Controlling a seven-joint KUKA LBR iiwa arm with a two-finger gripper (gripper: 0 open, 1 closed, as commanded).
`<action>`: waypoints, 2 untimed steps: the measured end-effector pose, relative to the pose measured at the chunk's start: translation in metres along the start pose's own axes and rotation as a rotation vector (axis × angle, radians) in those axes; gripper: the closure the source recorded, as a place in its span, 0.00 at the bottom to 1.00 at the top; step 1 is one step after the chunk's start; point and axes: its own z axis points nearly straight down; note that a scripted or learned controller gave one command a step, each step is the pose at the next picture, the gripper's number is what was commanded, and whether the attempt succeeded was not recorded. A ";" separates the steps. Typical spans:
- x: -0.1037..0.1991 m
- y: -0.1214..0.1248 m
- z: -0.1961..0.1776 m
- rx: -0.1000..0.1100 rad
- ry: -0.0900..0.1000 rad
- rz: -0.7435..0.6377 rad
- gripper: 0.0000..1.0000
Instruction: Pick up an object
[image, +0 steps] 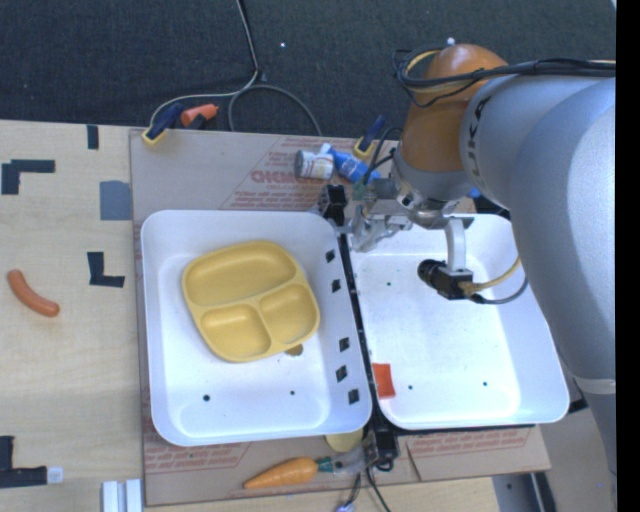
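The arm (540, 150) reaches in from the right, its orange band above the far edge of the right bin (500, 400). The pincer (375, 228) hangs at the far left corner of that bin, close to the divider between the bins; whether it is open or closed cannot be told, and nothing is seen in its grip. A yellow plate (250, 298) with three compartments lies in the left bin (170, 400), well apart from the pincer. A small orange block (382, 379) sits in the right bin near the divider. On the table (60, 400), a sausage (33, 293) lies left of the bins and a carrot (280, 473) lies at their near edge.
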 end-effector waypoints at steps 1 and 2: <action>-0.006 0.000 0.006 0.005 -0.003 0.007 0.00; -0.073 0.023 0.086 0.003 -0.004 0.007 0.00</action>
